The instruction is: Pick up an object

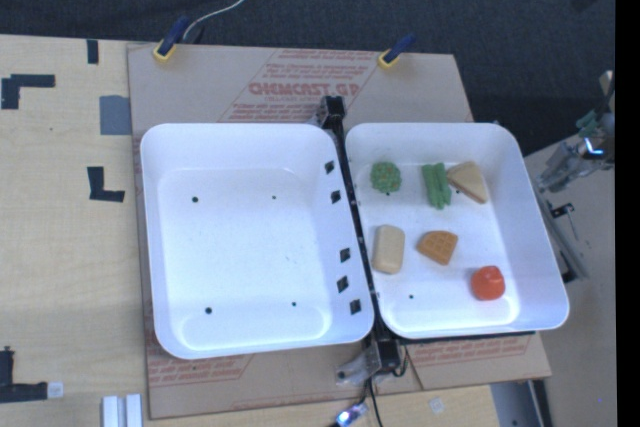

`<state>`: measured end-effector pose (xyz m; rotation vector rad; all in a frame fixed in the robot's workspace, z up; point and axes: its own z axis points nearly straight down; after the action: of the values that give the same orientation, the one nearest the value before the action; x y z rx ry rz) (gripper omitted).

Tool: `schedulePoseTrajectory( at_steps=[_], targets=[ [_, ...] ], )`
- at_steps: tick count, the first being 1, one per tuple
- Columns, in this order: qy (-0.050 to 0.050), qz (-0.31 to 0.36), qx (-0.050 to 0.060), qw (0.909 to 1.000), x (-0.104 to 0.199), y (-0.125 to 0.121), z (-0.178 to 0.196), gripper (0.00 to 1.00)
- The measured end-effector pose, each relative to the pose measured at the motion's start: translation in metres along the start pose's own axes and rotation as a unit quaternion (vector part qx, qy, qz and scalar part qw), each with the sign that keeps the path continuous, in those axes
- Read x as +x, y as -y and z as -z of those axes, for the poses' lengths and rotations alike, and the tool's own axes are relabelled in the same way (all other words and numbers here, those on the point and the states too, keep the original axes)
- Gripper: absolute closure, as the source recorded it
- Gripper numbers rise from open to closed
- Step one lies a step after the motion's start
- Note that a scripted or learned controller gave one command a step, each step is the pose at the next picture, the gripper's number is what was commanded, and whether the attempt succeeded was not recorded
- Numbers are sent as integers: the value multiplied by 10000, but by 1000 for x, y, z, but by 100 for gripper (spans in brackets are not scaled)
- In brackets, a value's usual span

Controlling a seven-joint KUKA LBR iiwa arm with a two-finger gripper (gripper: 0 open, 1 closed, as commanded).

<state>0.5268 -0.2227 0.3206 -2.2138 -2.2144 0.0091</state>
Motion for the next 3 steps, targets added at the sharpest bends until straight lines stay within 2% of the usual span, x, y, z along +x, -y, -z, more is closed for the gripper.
schedulePoseTrajectory(
  at_steps=[1,2,3],
  targets=[
    [18,3,-53,10000,-1,-1,7,0],
    [58,-3,-147,9999,-2,46,165,0],
    [34,8,-94,9999,6,45,218,0]
  ],
)
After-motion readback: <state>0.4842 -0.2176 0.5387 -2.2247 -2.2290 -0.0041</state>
